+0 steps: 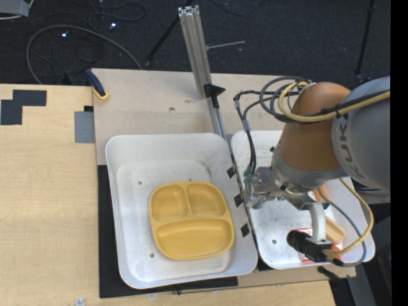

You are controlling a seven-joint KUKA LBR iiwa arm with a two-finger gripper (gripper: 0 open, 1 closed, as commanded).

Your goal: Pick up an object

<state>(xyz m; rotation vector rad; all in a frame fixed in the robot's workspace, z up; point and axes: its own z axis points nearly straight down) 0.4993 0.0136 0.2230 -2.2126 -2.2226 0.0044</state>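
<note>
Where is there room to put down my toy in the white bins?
Left bin: bare floor between its left wall and the yellow divided plate, and behind the plate. Right bin: crowded by the arm; only a small patch shows near its front-left corner.

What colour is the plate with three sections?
Yellow: the divided plate in the left bin, seen in the camera view.

You could read only one marking in the camera view: dark capital letters running down the grey casing of the arm (363, 132), just above and to the right of the gripper (271, 193). They looked like "KU", the start of a brand name, with the rest cut off by the curve of the casing. No other text, label, number or sign was legible to you anywhere else.
</note>
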